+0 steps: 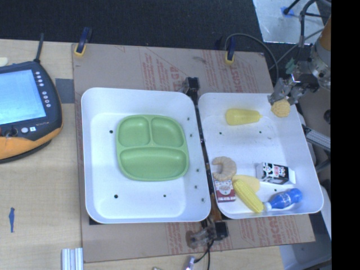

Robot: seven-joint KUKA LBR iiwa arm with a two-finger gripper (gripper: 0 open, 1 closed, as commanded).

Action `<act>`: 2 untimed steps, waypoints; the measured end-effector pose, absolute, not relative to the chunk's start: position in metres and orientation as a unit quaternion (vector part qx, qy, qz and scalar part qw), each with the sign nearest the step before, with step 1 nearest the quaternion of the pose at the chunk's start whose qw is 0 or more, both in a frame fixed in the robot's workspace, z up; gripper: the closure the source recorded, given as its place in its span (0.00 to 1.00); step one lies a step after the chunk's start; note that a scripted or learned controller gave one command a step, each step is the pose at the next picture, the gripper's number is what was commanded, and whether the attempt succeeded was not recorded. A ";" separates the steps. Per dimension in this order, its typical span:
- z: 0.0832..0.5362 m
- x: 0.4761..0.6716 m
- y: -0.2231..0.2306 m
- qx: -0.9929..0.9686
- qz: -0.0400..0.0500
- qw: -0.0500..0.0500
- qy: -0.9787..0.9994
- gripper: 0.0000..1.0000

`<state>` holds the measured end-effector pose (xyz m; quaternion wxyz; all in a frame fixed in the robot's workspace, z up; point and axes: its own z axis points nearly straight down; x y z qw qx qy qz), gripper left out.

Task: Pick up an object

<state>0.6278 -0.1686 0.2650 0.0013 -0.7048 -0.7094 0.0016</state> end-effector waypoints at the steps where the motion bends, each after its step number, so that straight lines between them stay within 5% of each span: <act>1: 0.244 0.606 -0.091 -0.705 0.002 0.001 -0.709 1.00; 2: 0.240 0.579 -0.022 -0.705 0.002 0.001 -0.709 1.00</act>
